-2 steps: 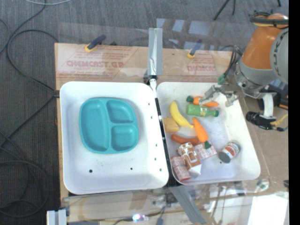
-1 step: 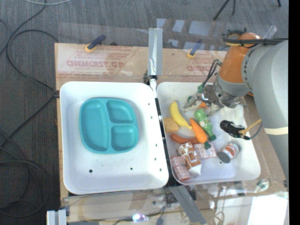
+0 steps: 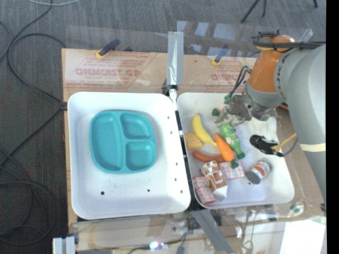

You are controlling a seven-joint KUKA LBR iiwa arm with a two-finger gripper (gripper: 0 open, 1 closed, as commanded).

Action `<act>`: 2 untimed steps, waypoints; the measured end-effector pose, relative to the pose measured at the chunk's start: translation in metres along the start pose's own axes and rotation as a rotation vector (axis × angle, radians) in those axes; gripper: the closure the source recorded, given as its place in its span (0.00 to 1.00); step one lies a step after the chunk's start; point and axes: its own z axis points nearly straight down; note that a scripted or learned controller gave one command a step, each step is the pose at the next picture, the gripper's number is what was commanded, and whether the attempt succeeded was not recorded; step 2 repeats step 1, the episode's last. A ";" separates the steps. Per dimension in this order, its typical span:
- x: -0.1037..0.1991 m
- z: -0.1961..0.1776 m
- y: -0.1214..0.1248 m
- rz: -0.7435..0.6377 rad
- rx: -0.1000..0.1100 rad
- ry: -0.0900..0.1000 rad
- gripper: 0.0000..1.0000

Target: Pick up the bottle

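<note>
A green bottle (image 3: 231, 138) lies on its side in the right bin (image 3: 275, 190), between a banana and an orange carrot (image 3: 224, 148) that leans against it. My gripper (image 3: 229, 117) hangs over the bin's far part, just above the bottle's upper end. The grey arm with its orange band (image 3: 265, 70) comes in from the right. A small green piece (image 3: 216, 111) sits just left of the gripper.
The right bin also holds a yellow banana (image 3: 202, 129), a red sausage (image 3: 208, 156), several small cartons (image 3: 214, 176) and a can (image 3: 258, 172). A teal divided plate (image 3: 123, 141) lies in the left bin (image 3: 85, 194).
</note>
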 end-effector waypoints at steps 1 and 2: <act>0.023 -0.118 -0.049 0.354 -0.001 0.000 1.00; 0.023 -0.118 -0.049 0.354 -0.001 0.000 1.00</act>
